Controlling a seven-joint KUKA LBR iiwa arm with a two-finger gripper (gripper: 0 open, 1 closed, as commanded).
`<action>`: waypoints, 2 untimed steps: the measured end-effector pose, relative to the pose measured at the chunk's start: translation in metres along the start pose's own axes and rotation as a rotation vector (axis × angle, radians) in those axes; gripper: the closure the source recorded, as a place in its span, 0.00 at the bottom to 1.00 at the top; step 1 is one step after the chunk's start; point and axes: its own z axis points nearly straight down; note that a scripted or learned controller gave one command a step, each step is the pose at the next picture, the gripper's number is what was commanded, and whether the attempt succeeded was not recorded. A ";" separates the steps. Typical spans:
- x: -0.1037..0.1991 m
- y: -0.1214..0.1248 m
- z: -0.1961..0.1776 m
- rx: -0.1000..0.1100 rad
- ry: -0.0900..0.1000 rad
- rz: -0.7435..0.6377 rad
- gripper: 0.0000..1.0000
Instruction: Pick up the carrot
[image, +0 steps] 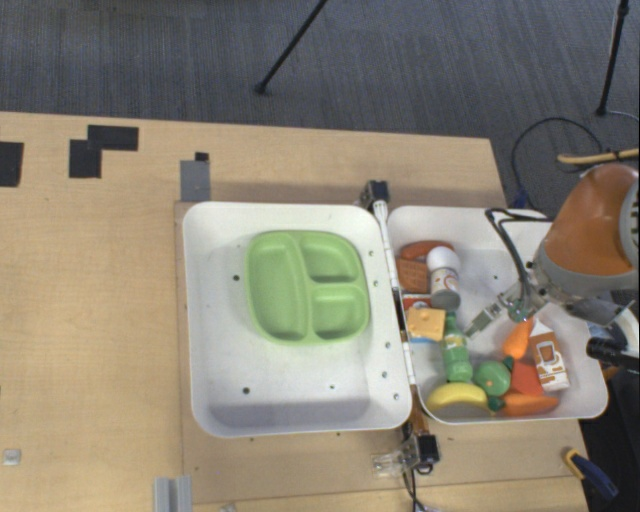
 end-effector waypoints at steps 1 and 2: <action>0.009 -0.005 -0.001 -0.002 -0.003 -0.455 0.00; -0.007 0.010 0.001 0.003 0.003 0.049 0.00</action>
